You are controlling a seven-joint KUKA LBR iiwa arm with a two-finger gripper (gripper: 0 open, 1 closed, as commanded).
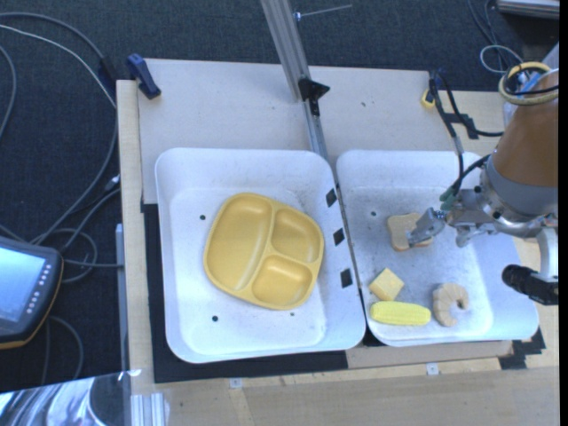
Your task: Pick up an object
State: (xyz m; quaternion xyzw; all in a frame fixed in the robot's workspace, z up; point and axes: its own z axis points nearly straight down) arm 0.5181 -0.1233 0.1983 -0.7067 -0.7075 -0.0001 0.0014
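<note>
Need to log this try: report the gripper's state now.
Gripper: cannot be told; it is at the tan food piece in the right bin, but a grasp is not visible.

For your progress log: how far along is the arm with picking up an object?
Done: the gripper has reached the right bin, at the tan piece. In hand: nothing visibly lifted. Left: grasp and raise it. The cheese cube, corn and pretzel lie untouched.
</note>
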